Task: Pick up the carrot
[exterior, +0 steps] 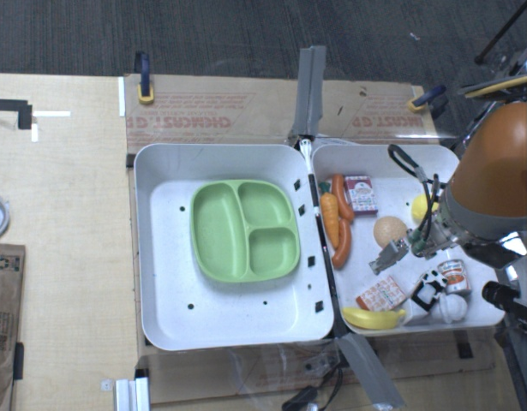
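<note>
Orange-banded arm point(494, 174) hides the right bin's point(366, 154) far side; carrot point(331, 215) shows.

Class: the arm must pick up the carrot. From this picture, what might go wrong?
1. The carrot lies against the bin's left wall with a hot dog alongside, so fingers may lack room.
2. The gripper is near the egg, which it might knock while crossing.
</note>
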Controlling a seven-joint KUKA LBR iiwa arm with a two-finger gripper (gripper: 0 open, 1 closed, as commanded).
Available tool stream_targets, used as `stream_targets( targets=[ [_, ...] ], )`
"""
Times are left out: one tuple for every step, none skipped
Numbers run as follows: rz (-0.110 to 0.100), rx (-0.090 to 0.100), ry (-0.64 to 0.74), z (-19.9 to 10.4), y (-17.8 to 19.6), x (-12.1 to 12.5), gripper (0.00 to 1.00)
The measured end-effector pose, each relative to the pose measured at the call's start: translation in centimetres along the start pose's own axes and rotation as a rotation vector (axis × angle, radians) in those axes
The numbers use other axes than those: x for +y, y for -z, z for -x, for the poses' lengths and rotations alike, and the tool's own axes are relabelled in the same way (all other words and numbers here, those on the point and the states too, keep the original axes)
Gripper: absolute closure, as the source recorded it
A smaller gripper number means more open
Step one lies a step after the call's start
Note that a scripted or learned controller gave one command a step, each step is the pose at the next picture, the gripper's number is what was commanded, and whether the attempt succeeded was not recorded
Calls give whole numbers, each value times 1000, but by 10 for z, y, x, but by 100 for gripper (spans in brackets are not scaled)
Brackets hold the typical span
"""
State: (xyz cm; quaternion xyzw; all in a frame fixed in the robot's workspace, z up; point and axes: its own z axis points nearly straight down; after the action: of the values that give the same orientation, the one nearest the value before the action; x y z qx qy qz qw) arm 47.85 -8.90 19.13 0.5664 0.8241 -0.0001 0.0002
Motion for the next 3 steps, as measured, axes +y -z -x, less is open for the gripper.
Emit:
stream_targets(
  targets=[
    [-1,0,140,38,-59,52,0],
    [2,-2,618,79,-99,107,0],
    [5,-5,614,80,-89,107,100]
  ],
)
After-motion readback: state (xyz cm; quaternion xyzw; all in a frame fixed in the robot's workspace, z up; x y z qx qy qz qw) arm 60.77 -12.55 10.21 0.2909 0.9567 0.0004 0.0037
